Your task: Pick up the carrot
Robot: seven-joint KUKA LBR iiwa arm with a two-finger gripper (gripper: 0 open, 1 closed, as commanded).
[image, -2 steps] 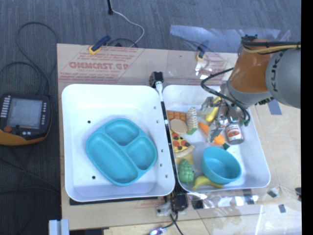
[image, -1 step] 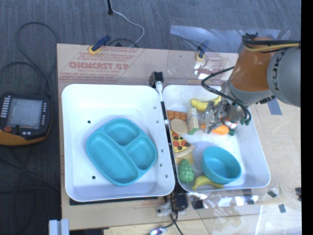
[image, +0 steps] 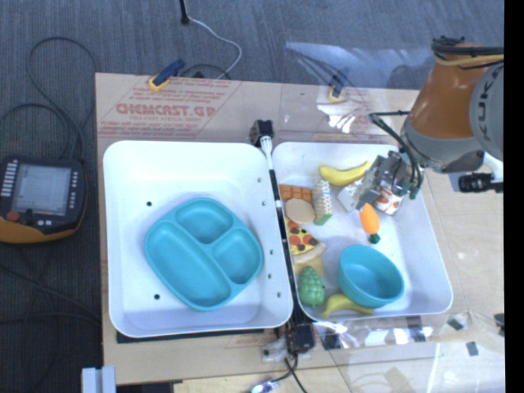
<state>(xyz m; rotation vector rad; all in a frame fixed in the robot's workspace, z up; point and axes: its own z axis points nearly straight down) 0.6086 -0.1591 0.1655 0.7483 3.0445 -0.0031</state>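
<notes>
Leftmost, on the dark carpet beside the tabletop (image: 164,117), lies a handheld control pendant (image: 37,196) with a grey screen and orange underside, cables looping round it.

Left bin (image: 123,219): shallow, white. Contents: one blue divided plate (image: 203,252) with three compartments, lying flat near the bin's middle.

Between the bins: a black-and-white fitting (image: 263,132) at the far end of the shared rim.

Right bin (image: 430,268): shallow, white. Contents, from its left wall rightward:
- waffle piece (image: 295,193), orange-brown, against the left wall;
- tan round bread-like piece (image: 299,211), just beside the waffle;
- pizza slice (image: 301,242), below the bread;
- green bumpy item (image: 311,285), near the front left corner;
- corn cob (image: 322,199), pale, upright-looking, beside the waffle;
- yellow banana (image: 344,173), near the far wall;
- second yellow banana (image: 345,304), at the front, touching the bowl's base;
- blue bowl (image: 370,275), open side up, front right area;
- carrot (image: 371,222), orange with green tip, lying on the bin floor just above the bowl and directly below the tool.

Tool (image: 383,188): low over the right bin's far right area, beside a red-and-white can-like item (image: 391,203). Whether its fingers are spread or pressed together cannot be told. The carrot lies apart from it, not between the fingers.

Arm (image: 454,105): grey with orange band, entering from the right.
</notes>
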